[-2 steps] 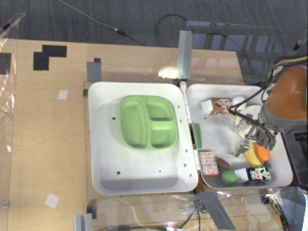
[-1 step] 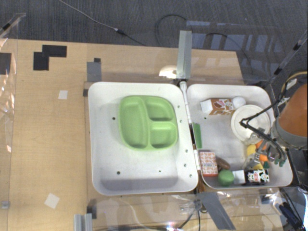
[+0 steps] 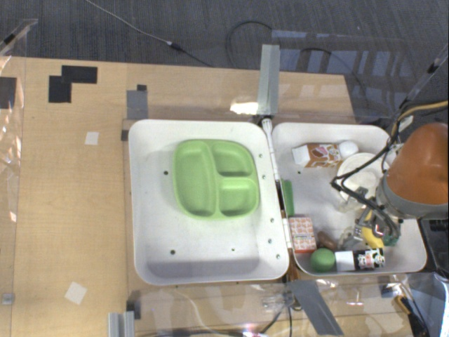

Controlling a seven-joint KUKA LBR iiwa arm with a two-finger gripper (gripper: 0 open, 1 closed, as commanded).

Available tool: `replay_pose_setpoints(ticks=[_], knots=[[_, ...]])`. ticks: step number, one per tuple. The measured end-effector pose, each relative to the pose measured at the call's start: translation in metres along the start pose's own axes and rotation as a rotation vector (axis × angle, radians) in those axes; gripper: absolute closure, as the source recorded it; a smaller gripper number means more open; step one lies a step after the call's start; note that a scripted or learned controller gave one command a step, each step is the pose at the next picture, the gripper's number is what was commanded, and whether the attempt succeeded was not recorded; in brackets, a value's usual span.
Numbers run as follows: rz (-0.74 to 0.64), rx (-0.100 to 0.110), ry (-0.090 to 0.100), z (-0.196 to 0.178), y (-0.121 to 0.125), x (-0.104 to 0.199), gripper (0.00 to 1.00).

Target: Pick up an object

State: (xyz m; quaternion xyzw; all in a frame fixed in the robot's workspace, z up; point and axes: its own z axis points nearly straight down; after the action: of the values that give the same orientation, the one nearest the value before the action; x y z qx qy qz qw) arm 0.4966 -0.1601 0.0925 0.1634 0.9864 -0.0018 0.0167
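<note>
The arm [image 3: 421, 170] is seen reaching in from the right over the right bin [image 3: 309, 135], with the gripper [image 3: 370, 225] lowered toward the near right part of it. Whether the jaws are spread or pressed together cannot be told, as they are hidden among cables and clutter.

Several candidates are gathered along the near edge of this bin: a green ball [image 3: 323, 259], a small white bottle [image 3: 358, 260] lying on its side just right of the ball, and a red-patterned carton [image 3: 302, 233] near the divider. A yellow item [image 3: 372, 236] is seen close under the gripper, its form too small to tell. At the far side a snack packet [image 3: 324, 153] lies flat.

The bottle is judged light, stiff and somewhat slippery; it would best be taken across its body. The ball is likely to roll and should be pinched at its widest part. The carton looks light and crushable.

A green divided plate [image 3: 214, 177] lies in the left bin [image 3: 151, 188] on the table [image 3: 70, 209].
</note>
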Motion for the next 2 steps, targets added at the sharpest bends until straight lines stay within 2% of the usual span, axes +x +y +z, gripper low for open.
replay_pose_setpoints(ticks=[1, 2], knots=[[0.014, -0.002, 0.017, 0.005, 0.058, -0.070, 0.00], [0.098, 0.003, 0.019, 0.006, -0.020, -0.090, 0.00]])
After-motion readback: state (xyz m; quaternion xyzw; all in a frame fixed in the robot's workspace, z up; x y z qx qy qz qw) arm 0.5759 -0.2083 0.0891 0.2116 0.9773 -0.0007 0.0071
